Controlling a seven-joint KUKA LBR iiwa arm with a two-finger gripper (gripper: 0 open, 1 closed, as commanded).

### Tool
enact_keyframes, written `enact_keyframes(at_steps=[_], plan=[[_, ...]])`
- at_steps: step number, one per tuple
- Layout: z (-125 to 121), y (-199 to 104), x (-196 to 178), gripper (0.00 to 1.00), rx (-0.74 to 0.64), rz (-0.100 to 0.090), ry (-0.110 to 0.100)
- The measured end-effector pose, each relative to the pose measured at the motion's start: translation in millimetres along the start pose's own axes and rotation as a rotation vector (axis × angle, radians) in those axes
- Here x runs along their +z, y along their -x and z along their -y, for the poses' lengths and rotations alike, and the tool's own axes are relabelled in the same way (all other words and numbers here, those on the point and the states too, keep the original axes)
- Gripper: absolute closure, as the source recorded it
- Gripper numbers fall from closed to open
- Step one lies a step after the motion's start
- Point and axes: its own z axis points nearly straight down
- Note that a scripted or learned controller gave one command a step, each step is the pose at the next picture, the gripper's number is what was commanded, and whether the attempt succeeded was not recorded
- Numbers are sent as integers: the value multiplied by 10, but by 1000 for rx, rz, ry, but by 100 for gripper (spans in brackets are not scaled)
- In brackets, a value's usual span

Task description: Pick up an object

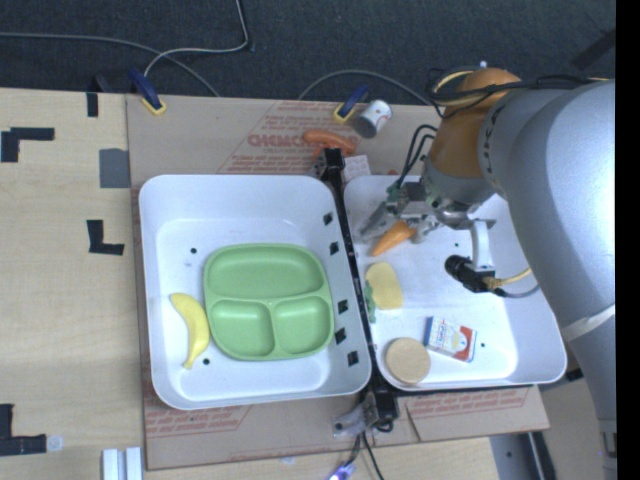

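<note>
— Gripper point(400, 218) sits low in the right bin point(520, 353), near its far-left corner, right over an orange carrot-like piece point(393, 236). Whether it grasps that piece or is released, I cannot tell; the wrist hides that part.

— And the rest of that bin?

— A pale yellow piece point(385, 288) lies against the left wall, just this side of the orange one. A round tan disc point(407, 360) rests at the near-left corner, with a small red, white and blue box point(450, 339) just beside it toward the right.

— The left bin point(165, 203)?

— A green divided tray point(268, 300) fills its middle. A banana point(192, 328) lies between the tray and the bin's left wall, possibly touching the tray.
</note>
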Motion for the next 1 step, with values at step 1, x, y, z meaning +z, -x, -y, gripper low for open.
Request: enact_keyframes(at_steps=[1], plan=[[-30,66,0,0,-1,-1,-2]])
